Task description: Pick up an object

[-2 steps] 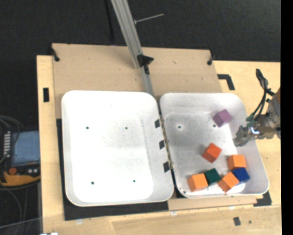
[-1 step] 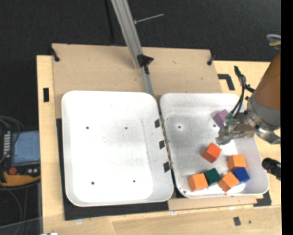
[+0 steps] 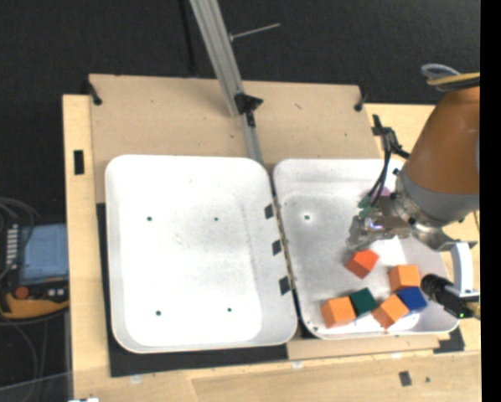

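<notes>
- Two white bins sit side by side; the gripper [image 3: 366,229] hangs over the right bin [image 3: 317,193], and the left bin [image 3: 188,249] lies well off to the fingers' left.
- Whether the fingers are spread or pressed together cannot be told; nothing shows between them.
- A red-orange block [image 3: 362,263] lies just below the fingertips.
- Farther below: three orange blocks [image 3: 338,311] [image 3: 404,275] [image 3: 392,310], a green block [image 3: 364,301] and a blue block [image 3: 410,298], clustered at the bin's near edge.
</notes>
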You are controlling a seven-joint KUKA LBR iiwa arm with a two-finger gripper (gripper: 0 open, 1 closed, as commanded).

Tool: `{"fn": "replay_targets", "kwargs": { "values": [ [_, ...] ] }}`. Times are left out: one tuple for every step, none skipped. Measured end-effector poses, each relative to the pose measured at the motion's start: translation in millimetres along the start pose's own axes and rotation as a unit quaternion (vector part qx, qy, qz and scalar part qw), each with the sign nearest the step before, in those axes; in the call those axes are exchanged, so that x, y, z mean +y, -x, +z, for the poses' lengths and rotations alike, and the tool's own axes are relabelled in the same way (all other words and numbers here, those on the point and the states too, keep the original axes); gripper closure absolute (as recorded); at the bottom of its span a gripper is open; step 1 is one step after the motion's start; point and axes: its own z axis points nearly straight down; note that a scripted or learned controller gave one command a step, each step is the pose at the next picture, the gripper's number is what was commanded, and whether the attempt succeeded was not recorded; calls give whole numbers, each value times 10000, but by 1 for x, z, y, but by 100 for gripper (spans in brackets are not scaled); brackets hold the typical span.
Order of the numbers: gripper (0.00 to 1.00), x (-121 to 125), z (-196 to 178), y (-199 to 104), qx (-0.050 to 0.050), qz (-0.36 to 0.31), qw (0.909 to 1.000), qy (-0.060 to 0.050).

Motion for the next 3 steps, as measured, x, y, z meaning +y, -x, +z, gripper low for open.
{"fn": "replay_targets", "kwargs": {
  "values": [
    [100, 0, -7, -54, 13, -21, 10000, 7],
    [100, 1, 1, -96, 8, -6, 10000, -20],
    [100, -8, 8, -157, 9, -13, 10000, -15]
  ]
}}
